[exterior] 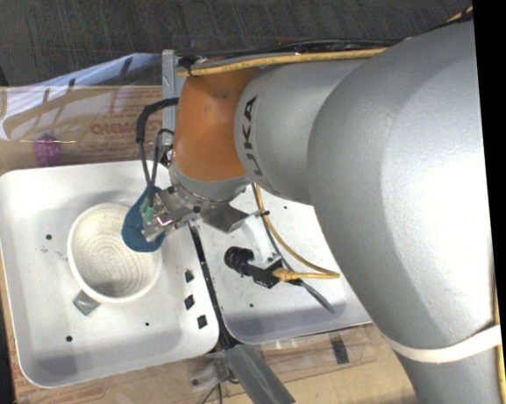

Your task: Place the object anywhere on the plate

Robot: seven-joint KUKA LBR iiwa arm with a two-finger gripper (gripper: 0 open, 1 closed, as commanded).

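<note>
The gripper (156,216) is seen low over the left bin (37,347), at the right rim of the plate (74,247). How far it is open cannot be told, since its tip is masked by the wrist and by the thing beneath it. Whether anything is gripped cannot be told either. A blue object (135,234) is seen right at the gripper's tip. It overlaps the plate's right rim, and its right side is hidden by the gripper.

The step in hand is judged to be the placing itself: the object is at the plate's edge but not clearly settled on it. If the object is held, a short move leftward over the plate's middle is called for, then a release from low height so that it is not tipped off the rim. If it is not held, a fresh grasp is called for first.

The object is seen as a rounded, flat-looking piece in dark teal blue, with a small green patch where it meets the gripper. Its full outline cannot be made out.

The plate is white, round and ribbed in rings. A small grey piece (84,302) lies just beside its lower left edge. Above the wrist, the orange band (207,130) is seen. The right bin (272,322) lies under the arm.
</note>
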